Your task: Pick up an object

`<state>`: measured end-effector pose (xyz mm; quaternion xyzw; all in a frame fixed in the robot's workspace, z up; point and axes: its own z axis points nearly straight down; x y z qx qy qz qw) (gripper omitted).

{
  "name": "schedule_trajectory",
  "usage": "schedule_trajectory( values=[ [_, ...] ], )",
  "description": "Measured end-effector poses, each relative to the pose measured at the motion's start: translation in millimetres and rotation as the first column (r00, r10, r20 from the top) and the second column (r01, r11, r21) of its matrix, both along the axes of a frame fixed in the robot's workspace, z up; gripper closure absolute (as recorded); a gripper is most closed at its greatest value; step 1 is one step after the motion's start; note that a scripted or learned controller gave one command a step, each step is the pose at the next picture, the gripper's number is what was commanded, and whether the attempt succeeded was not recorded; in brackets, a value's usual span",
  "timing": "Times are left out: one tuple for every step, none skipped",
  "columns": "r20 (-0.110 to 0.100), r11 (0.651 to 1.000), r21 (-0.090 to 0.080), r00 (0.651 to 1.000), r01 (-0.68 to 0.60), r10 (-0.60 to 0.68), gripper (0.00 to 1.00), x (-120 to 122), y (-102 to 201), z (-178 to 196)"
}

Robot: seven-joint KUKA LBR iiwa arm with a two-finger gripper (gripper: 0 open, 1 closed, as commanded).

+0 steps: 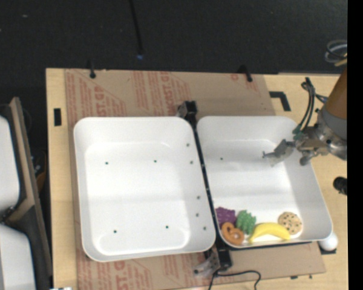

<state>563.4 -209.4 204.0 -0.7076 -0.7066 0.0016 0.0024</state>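
Claw (282,151) — empty, fingers' spread not discernible — best descends squarely on banana (270,232), at its 6 o'clock, clearing cookie (290,222).

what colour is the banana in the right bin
Yellow; the banana shows clearly in the camera view.
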Motion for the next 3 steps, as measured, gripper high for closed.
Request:
schedule_trajectory(
  values=[
    [0.007,1.0,-0.002,1.0,-0.001,0.001,0.0,1.5,0.0,3.5],
    [0.003,1.0,-0.001,1.0,-0.001,0.001,0.0,-0.8,-3.5,-38.9],
    [0.002,1.0,0.0,1.0,0.0,0.0,0.0,-5.5,-9.6,-99.0]
  ],
)
